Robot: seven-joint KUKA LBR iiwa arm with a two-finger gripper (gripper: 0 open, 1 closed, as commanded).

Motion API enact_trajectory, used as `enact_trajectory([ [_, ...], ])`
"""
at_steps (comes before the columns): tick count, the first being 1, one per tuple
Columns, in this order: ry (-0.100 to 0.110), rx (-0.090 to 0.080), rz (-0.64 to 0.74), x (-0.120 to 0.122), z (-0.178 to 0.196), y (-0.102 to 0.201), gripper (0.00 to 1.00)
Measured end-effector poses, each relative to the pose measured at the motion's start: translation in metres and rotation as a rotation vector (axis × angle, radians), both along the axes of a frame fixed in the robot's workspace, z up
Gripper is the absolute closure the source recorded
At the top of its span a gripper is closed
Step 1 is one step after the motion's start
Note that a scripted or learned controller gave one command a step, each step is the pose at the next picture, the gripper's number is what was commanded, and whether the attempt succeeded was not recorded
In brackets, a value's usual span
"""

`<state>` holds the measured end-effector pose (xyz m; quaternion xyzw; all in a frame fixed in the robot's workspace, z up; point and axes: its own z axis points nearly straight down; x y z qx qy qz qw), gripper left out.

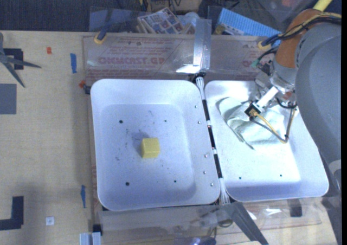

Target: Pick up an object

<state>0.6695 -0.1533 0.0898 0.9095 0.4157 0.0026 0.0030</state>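
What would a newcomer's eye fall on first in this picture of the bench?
The small yellow block stands out first, lying near the middle of the left bin. Next comes the grey arm with its orange band, reaching in from the right over the far part of the right bin.

A pale wooden bench (pixel 43 146) carries two shallow white bins, the left bin (pixel 103 92) and the right bin (pixel 271 184), side by side with inner rims touching. On the bare wood at left lie a blue tape strip (pixel 73 63), a small red mark (pixel 49 50) and, nearer, a black L-shaped piece (pixel 16 211).
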Motion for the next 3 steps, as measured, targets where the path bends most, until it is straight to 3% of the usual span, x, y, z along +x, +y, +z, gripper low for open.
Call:
enact_trajectory([
  [1, 0.0, 0.003, -0.266, -0.055, 0.001, -0.017, 1.0],
  [2, -0.002, 0.006, -0.647, -0.079, 0.0, -0.027, 1.0],
  [3, -0.001, 0.003, -0.559, -0.073, 0.001, -0.012, 1.0],
])
